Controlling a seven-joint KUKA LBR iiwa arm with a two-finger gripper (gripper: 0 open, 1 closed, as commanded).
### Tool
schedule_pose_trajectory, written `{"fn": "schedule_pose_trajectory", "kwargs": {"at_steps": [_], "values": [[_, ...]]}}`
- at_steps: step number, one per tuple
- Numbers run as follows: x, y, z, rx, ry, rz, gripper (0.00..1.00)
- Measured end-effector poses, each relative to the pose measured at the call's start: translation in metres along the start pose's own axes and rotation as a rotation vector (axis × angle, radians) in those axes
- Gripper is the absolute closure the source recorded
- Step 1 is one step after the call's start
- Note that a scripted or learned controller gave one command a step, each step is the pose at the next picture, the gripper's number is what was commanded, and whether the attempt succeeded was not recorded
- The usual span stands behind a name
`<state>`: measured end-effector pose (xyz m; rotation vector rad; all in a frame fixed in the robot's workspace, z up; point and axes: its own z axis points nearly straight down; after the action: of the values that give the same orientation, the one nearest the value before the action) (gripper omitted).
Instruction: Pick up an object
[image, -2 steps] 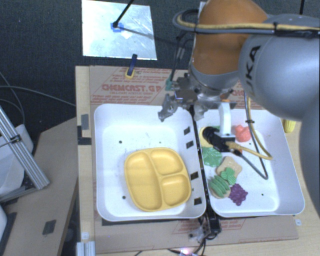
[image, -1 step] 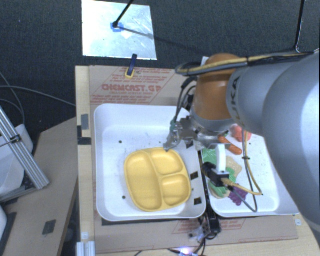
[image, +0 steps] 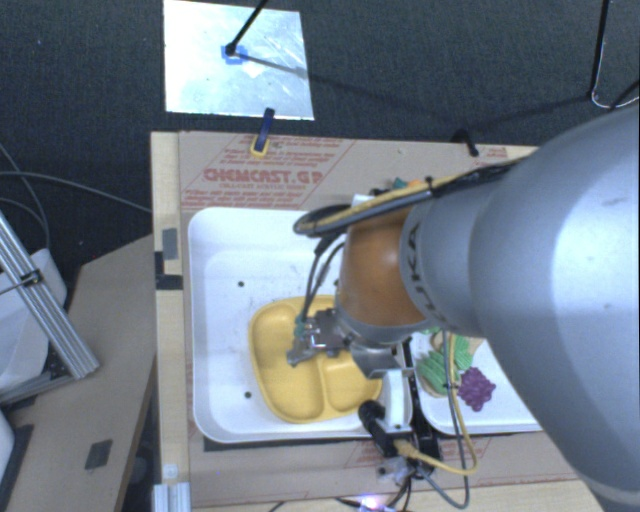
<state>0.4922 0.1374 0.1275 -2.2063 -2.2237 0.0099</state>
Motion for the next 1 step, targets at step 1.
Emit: {"fn": "schedule_pose_trajectory", "kwargs": {"at_steps": [1], "values": [[0.0503,0.0001,0.0327,-0.019,-0.001,0.011,0.0]]}}
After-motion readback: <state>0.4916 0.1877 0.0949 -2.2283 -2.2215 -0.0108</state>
